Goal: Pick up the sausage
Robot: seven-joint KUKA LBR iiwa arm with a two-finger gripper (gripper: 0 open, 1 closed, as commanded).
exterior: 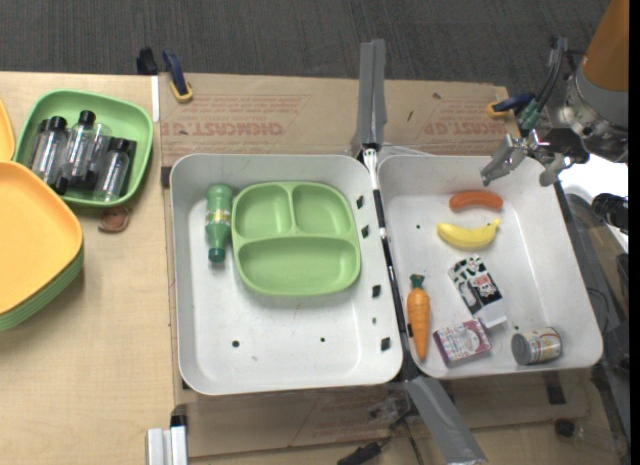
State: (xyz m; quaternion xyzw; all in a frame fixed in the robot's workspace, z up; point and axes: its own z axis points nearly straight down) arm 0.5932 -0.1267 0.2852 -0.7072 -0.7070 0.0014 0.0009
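The sausage (475, 200) is a small orange-red link lying flat near the back of the right bin (570, 243), just behind a yellow banana (468, 234). My gripper (525, 158) hangs above the bin's back right part, up and to the right of the sausage. Its fingers (499, 164) are spread open with nothing between them.
In the right bin also lie a carrot (418, 315), a black-and-white carton (474, 284), a pink box (461, 341) and a small can (537, 346). The left bin (195, 343) holds a green divided plate (295, 237) and a green bottle (218, 221). A green tray of bottles (84, 146) and orange plates (35, 243) sit at left.
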